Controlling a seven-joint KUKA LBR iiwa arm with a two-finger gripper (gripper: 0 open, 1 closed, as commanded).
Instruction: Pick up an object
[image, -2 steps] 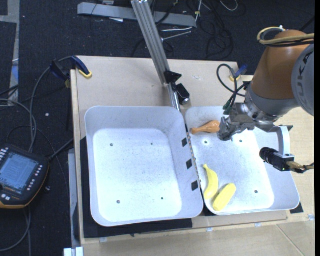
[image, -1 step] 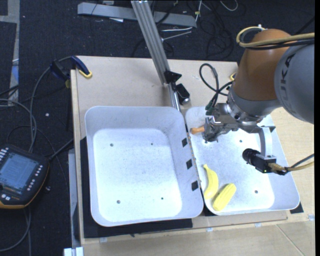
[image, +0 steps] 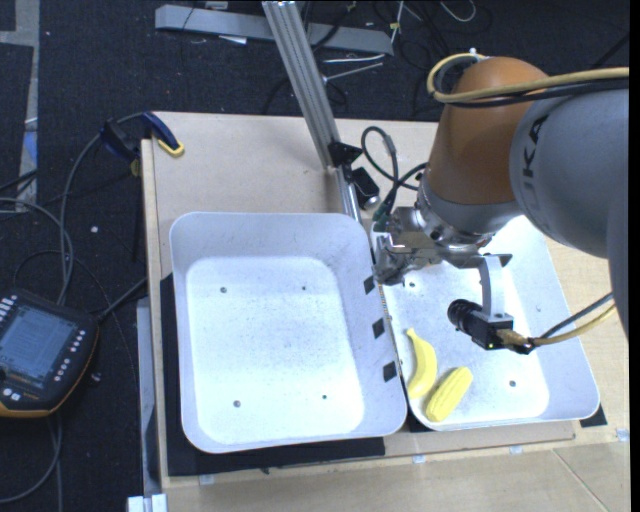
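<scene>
the arm's bulky grey and orange wrist hides most of the right bin (image: 560, 400) and the gripper (image: 400, 262), so i cannot tell its state. a curved, smooth yellow banana (image: 421, 362) lies near that bin's front left corner, touching a bumpy yellow corn cob (image: 448, 393). the left bin (image: 190, 250) is shallow, white, speckled plastic with rounded corners.

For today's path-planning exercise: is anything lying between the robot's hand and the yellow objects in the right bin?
Nothing visible does. The hand hangs over the far left part of the right bin, and the banana and corn cob lie nearer the camera, with bare white floor between.
</scene>
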